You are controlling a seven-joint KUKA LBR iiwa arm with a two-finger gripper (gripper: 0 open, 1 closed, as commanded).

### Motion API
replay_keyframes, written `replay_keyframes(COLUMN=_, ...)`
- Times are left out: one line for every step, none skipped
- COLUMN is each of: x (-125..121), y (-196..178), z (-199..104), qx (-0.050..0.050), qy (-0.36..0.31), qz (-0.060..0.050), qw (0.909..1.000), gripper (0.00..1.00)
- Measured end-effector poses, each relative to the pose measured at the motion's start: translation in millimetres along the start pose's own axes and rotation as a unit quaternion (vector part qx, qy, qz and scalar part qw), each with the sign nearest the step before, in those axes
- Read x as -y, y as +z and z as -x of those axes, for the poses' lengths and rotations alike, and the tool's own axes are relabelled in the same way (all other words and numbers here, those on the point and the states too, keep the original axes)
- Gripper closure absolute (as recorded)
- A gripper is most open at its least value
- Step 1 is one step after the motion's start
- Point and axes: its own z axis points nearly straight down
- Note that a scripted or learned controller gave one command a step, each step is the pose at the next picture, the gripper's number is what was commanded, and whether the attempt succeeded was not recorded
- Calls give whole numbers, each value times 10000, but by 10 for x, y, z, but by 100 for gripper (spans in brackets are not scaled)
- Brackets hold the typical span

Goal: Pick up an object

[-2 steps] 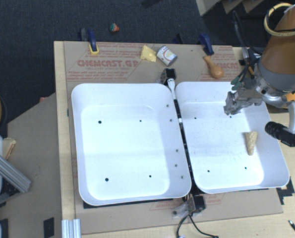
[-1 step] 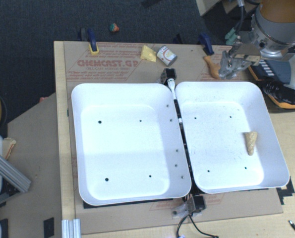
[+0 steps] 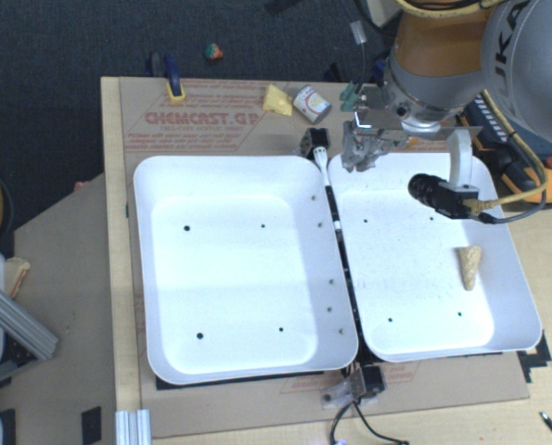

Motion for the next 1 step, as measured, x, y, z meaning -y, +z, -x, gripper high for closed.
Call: replay_keyframes(x=40, y=-375, z=-1320, qx=-15, qy=-39, qz=69, qw=10000, gripper=100)
